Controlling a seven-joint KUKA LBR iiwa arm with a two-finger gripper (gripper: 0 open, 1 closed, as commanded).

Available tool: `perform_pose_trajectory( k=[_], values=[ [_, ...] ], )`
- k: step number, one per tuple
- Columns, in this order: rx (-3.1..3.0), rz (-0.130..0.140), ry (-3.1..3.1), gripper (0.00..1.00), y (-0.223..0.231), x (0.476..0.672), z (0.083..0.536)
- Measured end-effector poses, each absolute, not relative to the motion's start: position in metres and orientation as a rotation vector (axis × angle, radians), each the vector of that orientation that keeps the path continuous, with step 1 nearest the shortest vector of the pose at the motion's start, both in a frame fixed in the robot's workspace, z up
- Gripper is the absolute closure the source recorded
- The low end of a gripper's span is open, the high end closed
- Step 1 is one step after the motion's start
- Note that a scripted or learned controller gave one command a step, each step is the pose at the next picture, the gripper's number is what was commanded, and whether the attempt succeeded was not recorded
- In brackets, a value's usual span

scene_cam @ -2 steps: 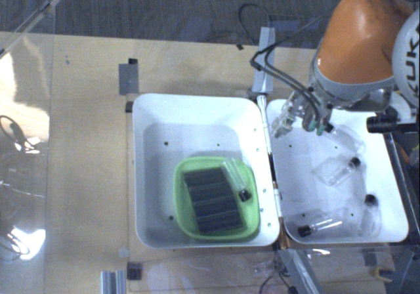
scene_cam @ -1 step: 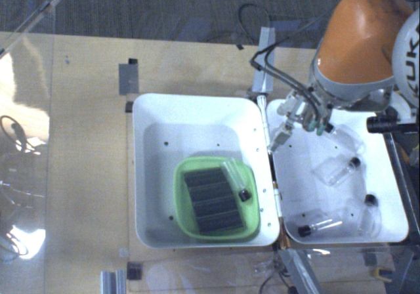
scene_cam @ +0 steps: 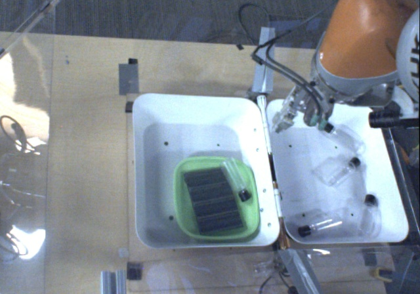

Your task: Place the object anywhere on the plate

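Note:
A green plate [scene_cam: 181, 189] lies in the left bin [scene_cam: 147, 155], toward its front. A dark ribbed block [scene_cam: 211, 201] covers the plate's middle. A clear vial with a black cap [scene_cam: 236, 181] rests on the plate's right side, beside the block. My gripper [scene_cam: 305, 119] hangs over the back left corner of the right bin [scene_cam: 394, 220], below the orange wrist band. Its fingers stand apart, open, with nothing between them. Several more clear vials with black caps lie in the right bin, one in the middle [scene_cam: 336, 170] and one at the front [scene_cam: 320, 226].
A third vial [scene_cam: 370, 212] lies by the right bin's front right corner. The rim between the two bins [scene_cam: 269, 155] runs just left of the gripper. Black cables [scene_cam: 262, 56] loop behind the bins.

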State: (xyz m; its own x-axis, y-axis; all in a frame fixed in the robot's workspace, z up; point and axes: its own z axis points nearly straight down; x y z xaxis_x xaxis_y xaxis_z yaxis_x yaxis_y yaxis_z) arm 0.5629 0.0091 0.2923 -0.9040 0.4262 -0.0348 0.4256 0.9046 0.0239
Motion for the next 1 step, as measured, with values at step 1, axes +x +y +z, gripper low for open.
perform_pose_trajectory(
  k=[1],
  values=[
    [0.678,0.024,3.028,0.00,0.0091,0.5628,0.2922]
  ],
)
